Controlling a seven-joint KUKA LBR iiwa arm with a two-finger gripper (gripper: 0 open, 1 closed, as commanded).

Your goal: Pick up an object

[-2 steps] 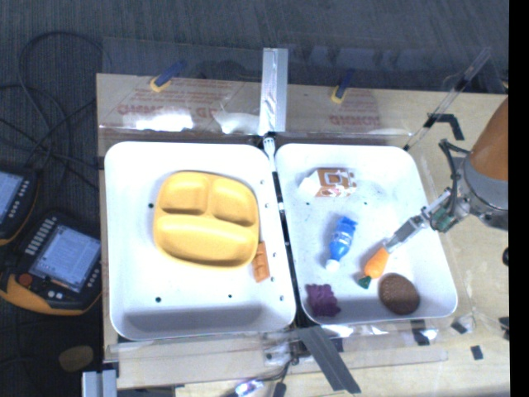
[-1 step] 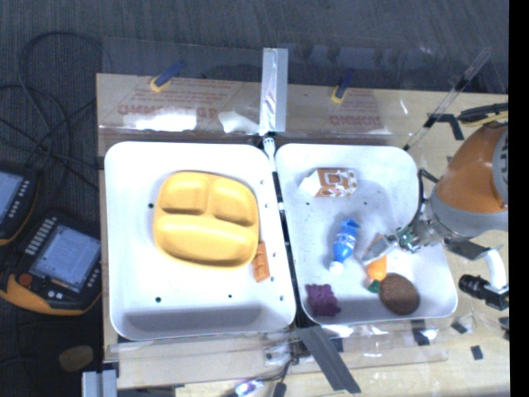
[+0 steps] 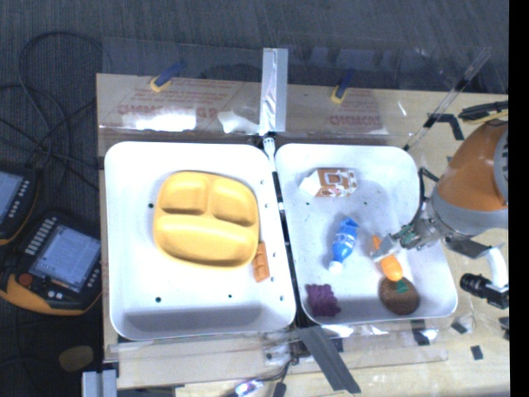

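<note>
**Asker:** Where is your pincer?

**Arm:** My grey two-finger gripper (image 3: pixel 402 236) sits low over the right shallow white bin (image 3: pixel 364 157), at about three o'clock from that bin's middle, close to its right wall. My orange wrist band (image 3: pixel 473 172) rises behind it at two o'clock.

**Asker:** Is it clenched, released, or grasping something?

**Arm:** I cannot tell. The tips are small and blurred from this height.

**Asker:** What lies near it?

**Arm:** A small orange cone-shaped piece (image 3: pixel 390 265) lies just beside the tips at six o'clock. Below that, at five o'clock in the bin, rests a round brown fruit-like toy with a green top (image 3: pixel 400 297). A tiny orange bit (image 3: pixel 375 241) lies at nine o'clock from my tips.

**Asker:** And the rest of that bin?

**Arm:** A blue and white plastic bottle (image 3: pixel 343 241) lies tilted near the centre. An orange-and-white printed packet (image 3: pixel 331 182) is at eleven o'clock, and a purple bumpy grape cluster (image 3: pixel 321 298) at seven o'clock.

**Asker:** The other bin?

**Arm:** The left shallow white bin (image 3: pixel 132 304) holds a yellow compartment tray (image 3: pixel 207 217) near its middle, with a small orange block (image 3: pixel 261 263) touching the tray's edge at four o'clock.
</note>
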